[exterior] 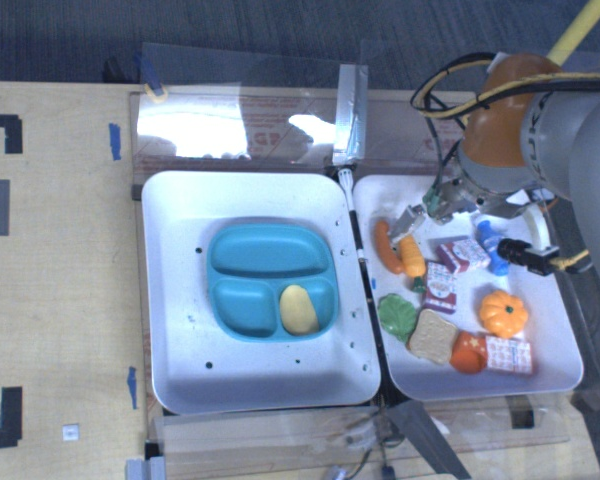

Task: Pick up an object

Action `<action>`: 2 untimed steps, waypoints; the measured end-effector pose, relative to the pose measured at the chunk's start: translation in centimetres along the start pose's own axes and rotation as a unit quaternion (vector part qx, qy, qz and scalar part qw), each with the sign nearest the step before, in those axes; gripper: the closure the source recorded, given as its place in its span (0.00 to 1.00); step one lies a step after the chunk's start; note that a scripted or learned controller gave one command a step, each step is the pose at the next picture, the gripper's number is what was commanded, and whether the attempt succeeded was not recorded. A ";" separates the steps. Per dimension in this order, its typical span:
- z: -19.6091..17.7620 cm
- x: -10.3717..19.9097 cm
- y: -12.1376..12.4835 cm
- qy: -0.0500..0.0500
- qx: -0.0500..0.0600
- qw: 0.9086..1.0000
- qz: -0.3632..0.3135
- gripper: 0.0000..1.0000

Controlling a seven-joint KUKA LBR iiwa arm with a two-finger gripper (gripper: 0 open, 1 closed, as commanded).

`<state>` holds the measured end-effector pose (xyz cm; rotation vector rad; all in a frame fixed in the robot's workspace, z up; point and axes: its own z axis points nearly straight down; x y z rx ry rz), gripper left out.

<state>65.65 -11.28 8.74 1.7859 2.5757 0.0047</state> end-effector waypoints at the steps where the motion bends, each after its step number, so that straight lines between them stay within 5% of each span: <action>1: -1.2 0.0 0.2 -0.001 -0.003 1.000 -0.001 1.00; 2: -10.3 7.3 4.2 0.001 -0.003 0.999 0.054 1.00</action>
